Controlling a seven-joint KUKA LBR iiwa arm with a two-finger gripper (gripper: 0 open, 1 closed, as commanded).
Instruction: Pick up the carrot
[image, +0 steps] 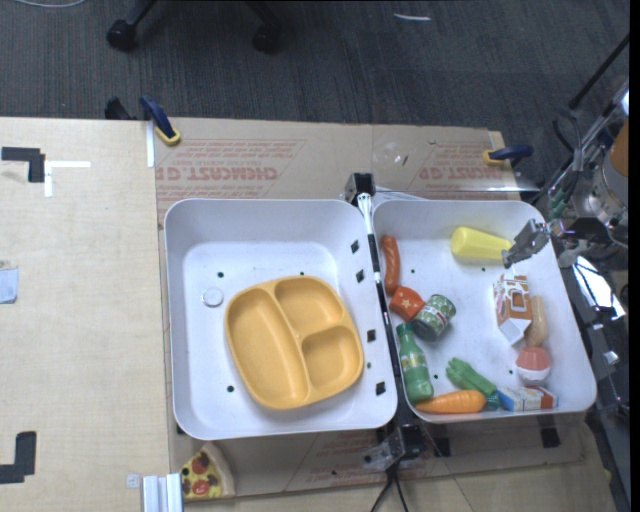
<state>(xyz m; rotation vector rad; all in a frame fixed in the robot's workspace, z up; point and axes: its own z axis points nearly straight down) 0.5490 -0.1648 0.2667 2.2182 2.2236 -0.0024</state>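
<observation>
Carrot (452, 402): from my remote seat I see it lying on its side along the near edge of the right bin (566, 300), touching nothing that grips. The tabletop (70, 330) is pale wood with cardboard under two white bins. The left bin (190, 330) holds a yellow divided plate (293, 341). In the right bin, a green bottle (414, 365) lies just left of the carrot and a green vegetable (470, 378) just above it. Further back sit a yellow block (478, 244), a sausage (390, 261), a small can (434, 315) and a white carton (512, 305). The gripper (524, 243) hovers over the bin's far right corner, beside the yellow block and well apart from the carrot; I cannot tell how it is set.
</observation>
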